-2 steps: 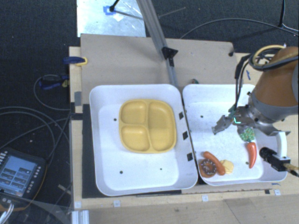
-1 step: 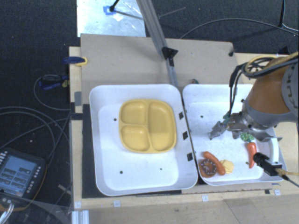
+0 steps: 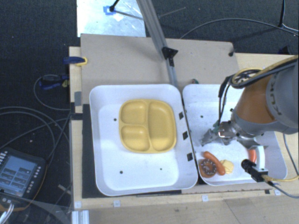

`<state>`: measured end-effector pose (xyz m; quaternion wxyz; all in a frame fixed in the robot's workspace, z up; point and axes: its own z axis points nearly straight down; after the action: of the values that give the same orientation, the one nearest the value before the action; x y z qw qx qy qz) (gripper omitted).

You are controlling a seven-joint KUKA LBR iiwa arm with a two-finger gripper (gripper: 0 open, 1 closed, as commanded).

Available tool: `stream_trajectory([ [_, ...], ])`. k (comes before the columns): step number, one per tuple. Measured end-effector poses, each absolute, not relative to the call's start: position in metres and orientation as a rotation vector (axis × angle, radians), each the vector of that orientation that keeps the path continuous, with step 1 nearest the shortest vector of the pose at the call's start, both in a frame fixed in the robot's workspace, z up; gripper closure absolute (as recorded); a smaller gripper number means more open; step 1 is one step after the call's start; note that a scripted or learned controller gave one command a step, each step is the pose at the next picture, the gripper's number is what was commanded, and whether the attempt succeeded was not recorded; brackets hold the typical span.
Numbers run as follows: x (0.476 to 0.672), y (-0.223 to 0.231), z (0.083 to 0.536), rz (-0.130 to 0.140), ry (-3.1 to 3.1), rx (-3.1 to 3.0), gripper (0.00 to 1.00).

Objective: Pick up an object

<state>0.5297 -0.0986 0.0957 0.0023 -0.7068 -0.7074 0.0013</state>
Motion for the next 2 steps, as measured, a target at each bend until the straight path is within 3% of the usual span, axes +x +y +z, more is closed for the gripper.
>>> stream_trajectory([
  [1, 0.530, -0.098, 0.090, 0.000, -2.221, -2.220, 0.00],
  [2, 0.531, -0.098, 0.101, -0.004, -2.223, -2.222, 1.00],
])
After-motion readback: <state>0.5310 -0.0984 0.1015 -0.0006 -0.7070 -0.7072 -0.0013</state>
